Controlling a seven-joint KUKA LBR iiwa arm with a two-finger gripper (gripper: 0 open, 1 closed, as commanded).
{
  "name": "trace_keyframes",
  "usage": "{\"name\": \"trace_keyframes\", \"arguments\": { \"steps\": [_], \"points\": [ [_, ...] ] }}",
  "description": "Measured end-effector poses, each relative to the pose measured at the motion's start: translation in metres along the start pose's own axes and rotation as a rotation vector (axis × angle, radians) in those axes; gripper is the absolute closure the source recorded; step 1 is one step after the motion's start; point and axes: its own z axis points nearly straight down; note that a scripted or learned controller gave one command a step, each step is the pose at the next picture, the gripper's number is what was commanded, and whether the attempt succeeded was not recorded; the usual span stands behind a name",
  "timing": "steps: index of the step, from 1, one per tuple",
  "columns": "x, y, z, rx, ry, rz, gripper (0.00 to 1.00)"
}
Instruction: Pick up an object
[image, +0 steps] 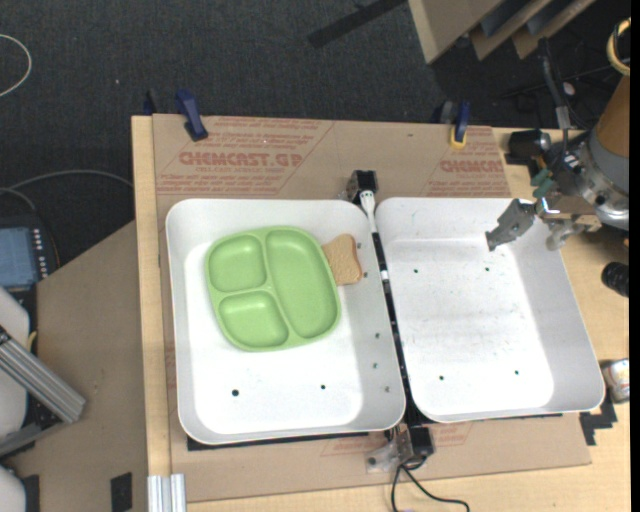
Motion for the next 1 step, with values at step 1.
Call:
{"name": "trace_keyframes", "arguments": {
  "steps": [1],
  "points": [
    [0.0597,-0.0432,-0.0777,-0.01,0.001,-0.007,0.0]
  ]
}}
